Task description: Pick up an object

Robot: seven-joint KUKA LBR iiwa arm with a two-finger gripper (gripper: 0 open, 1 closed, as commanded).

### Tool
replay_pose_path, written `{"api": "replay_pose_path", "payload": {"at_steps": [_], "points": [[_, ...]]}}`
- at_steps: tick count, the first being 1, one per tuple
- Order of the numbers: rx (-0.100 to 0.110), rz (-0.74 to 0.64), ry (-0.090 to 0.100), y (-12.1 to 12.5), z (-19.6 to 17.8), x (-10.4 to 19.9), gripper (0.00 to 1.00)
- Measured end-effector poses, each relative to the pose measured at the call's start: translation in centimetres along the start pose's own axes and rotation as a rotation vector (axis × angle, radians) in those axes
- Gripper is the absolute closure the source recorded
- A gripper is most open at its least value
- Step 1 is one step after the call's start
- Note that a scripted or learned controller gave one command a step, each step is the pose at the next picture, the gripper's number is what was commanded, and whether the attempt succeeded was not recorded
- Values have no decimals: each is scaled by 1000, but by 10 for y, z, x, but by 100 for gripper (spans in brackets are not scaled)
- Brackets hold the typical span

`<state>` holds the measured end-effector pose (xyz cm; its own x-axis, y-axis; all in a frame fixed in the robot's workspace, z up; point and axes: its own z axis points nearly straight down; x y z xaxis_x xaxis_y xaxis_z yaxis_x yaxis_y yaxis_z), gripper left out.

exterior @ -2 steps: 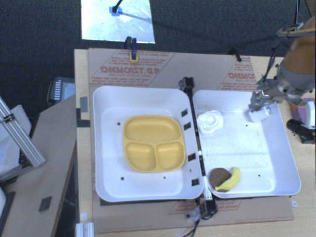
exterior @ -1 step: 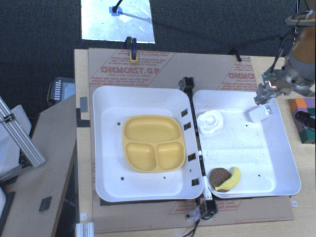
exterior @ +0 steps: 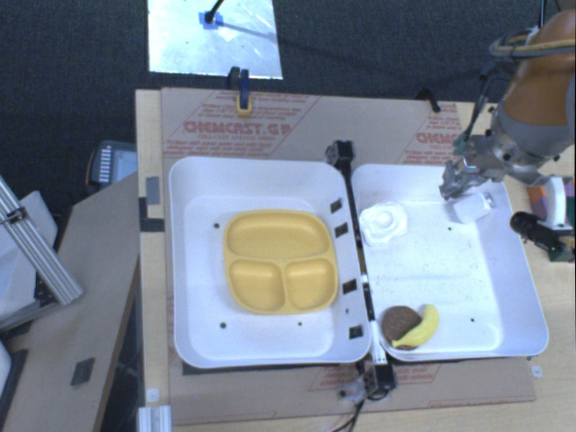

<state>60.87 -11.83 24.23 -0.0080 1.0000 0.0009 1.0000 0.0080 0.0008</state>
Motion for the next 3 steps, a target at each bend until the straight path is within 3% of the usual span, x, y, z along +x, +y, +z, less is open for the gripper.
{"api": "replay_pose_path", "payload": {"at_steps": [2,3], "points": [[-1,-2,1,-28,-4,96,100],[1,-1,1,-40,11,148,100]]}}
